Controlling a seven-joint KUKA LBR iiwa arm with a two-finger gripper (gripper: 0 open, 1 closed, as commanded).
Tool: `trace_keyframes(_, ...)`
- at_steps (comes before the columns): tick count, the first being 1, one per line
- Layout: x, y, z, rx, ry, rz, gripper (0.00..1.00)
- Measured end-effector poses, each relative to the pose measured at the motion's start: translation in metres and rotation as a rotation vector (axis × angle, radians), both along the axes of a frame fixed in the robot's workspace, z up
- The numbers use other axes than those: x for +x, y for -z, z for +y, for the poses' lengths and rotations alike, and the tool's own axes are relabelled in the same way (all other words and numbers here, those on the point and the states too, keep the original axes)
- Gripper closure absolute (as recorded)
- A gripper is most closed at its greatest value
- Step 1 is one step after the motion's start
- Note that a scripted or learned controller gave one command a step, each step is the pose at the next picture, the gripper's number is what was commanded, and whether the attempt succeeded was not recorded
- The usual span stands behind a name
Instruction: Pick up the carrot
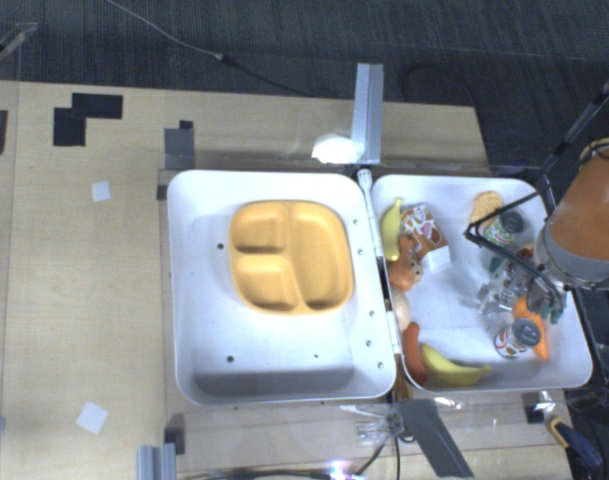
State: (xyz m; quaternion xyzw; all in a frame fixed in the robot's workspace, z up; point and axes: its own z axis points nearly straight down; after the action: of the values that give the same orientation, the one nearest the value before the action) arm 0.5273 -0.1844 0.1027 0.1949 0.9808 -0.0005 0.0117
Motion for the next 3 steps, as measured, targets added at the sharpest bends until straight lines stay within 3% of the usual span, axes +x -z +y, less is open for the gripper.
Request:
trace_keyframes(1,-0.039,0.009,0.018,0.005,0.025,0.018,1.0)
trace_keyframes(2,-0.027,0.012,-0.021,-0.004,-0.298,0.007,1.0)
trace_keyframes(3,-0.026,0.013,-0.021,-0.005,-0.298,0.006,0.0)
